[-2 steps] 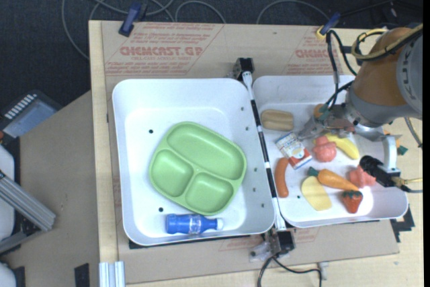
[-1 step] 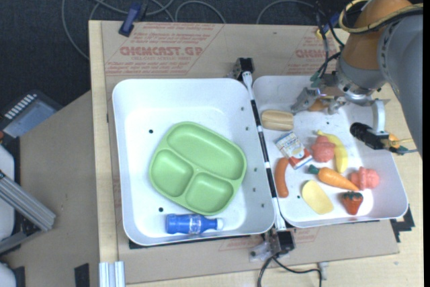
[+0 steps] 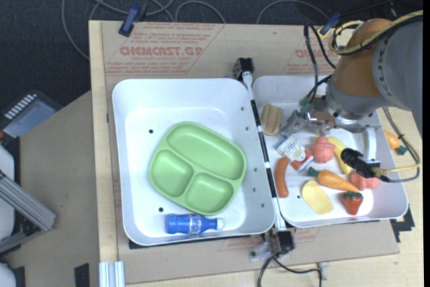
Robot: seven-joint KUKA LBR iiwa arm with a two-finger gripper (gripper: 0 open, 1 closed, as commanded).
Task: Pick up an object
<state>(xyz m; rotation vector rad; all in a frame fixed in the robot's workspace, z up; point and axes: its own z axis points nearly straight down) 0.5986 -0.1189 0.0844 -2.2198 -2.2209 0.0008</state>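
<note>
Over the far part of the right-hand shallow white bin point(image 3: 383, 208), I see the end effector point(image 3: 306, 119) low among the toy food. The grey arm with its orange band point(image 3: 356, 70) reaches in from the view's right. I cannot tell whether the end effector is released or clenched; the wrist covers too much of it, and I see nothing plainly gripped.

So I judge the task as barely begun: the approach is made, but no pick shows yet. The nearest candidates are the tan bread-shaped toy slice point(image 3: 271, 119), just beside the end effector toward the divider, and the small white printed packet point(image 3: 291, 146), just in front of it. Nearer the front wall lie the orange-red toy sausage point(image 3: 281, 177), the pink round toy point(image 3: 323, 150), the yellow toy banana point(image 3: 338, 144), the orange toy carrot point(image 3: 336, 180), the pale yellow oval toy point(image 3: 317, 197) and the small red toy point(image 3: 352, 202). They are packed close, and several touch.

The left-hand shallow white bin point(image 3: 127, 111) holds a light green divided plastic plate point(image 3: 196, 168) and a blue plastic bottle point(image 3: 191, 224) lying on its side near the front wall, both well apart from the end effector.

What is left, by my reckoning, is a firm closing on one item and a clean lift clear of the bin. The crowding makes me wary of nudging a neighbour.
</note>
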